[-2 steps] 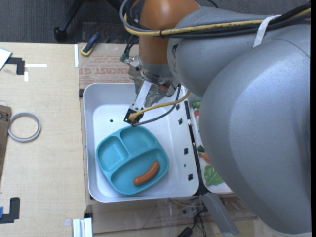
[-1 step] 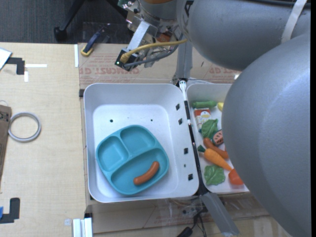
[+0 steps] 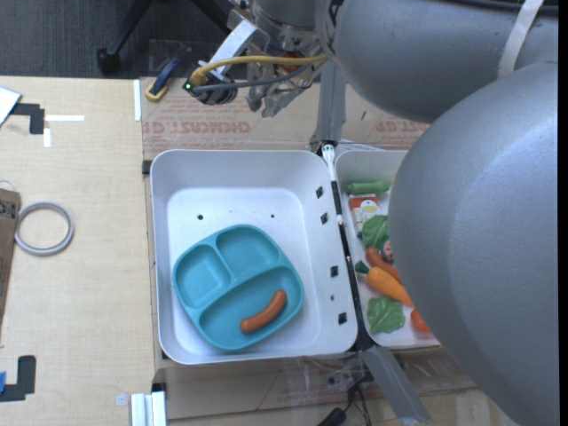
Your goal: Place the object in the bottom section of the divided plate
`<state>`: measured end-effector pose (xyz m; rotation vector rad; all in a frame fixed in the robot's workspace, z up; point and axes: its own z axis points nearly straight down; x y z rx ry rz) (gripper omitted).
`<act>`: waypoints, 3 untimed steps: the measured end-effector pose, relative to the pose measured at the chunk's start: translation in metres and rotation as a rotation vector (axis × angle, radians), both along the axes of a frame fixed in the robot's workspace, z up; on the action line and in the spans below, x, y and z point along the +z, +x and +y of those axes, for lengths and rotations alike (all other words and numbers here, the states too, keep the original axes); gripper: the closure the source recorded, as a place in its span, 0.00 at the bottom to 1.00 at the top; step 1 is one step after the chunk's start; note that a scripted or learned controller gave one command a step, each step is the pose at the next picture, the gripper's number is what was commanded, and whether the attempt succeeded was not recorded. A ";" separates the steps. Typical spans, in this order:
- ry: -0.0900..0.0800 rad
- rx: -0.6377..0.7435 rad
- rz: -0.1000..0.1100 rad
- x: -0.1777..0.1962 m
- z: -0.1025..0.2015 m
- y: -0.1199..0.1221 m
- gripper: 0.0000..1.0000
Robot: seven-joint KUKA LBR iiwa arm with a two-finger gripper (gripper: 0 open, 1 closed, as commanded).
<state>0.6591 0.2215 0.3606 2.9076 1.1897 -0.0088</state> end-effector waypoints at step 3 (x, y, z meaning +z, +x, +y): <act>-0.009 -0.013 0.019 0.017 -0.007 0.001 1.00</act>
